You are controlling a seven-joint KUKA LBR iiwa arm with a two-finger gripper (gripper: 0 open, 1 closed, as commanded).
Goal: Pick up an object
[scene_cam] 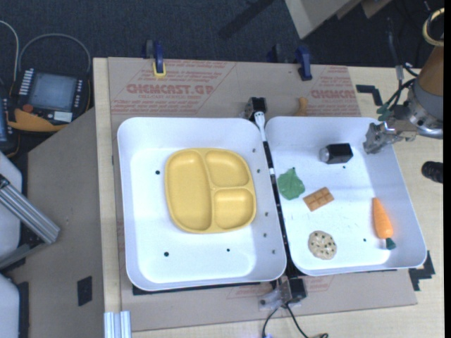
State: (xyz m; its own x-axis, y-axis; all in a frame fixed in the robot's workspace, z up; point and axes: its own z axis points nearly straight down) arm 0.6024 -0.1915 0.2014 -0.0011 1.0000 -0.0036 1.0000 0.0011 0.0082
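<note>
Here, in the camera view, the gripper (375,138) hangs over the far right rim of the right bin (352,255), with nothing visible between its tips; how wide it stands I cannot tell, since it is small and seen from above.

Taking the black block (337,153) as the landmark: it lies just left of the gripper and is the closest candidate. The green leaf piece (290,183) sits nearer the camera and to the block's left, the brown cracker (318,199) nearer still, the cookie (322,245) well beyond that toward the front rim, and the carrot (382,220) in front and to the right of the block.

A good pick would likely mean shifting left until centred above the block, aligning the tips across its shorter sides, then descending straight so the bin wall is not clipped.
</note>
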